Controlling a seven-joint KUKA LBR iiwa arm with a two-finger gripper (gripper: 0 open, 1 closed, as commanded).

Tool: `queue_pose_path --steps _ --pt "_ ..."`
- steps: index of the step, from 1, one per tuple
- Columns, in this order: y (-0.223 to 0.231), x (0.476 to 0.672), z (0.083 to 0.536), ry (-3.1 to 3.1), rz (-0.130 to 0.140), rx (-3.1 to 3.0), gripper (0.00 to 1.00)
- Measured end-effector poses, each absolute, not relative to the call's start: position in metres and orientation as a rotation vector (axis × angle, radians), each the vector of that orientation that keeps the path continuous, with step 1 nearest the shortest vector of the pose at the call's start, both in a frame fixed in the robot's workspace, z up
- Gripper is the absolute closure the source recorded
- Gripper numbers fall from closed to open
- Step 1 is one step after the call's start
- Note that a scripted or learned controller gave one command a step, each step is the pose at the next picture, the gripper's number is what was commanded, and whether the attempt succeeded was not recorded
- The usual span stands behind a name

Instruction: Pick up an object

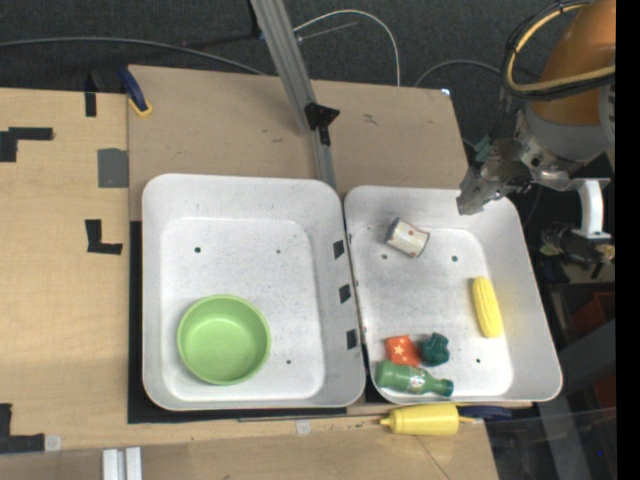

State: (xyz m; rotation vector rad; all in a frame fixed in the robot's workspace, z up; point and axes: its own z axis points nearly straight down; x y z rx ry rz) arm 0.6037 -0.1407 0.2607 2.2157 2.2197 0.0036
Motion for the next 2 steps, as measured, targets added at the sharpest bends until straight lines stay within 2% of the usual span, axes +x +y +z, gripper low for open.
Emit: queue_pose_path --steps 1,2 --pt "-0.083 0.603 0.245 2.230 -0.002 2.216 1.00" --pt "-0.029 0.614 0.237 2.230 -0.001 2.215 1.00"
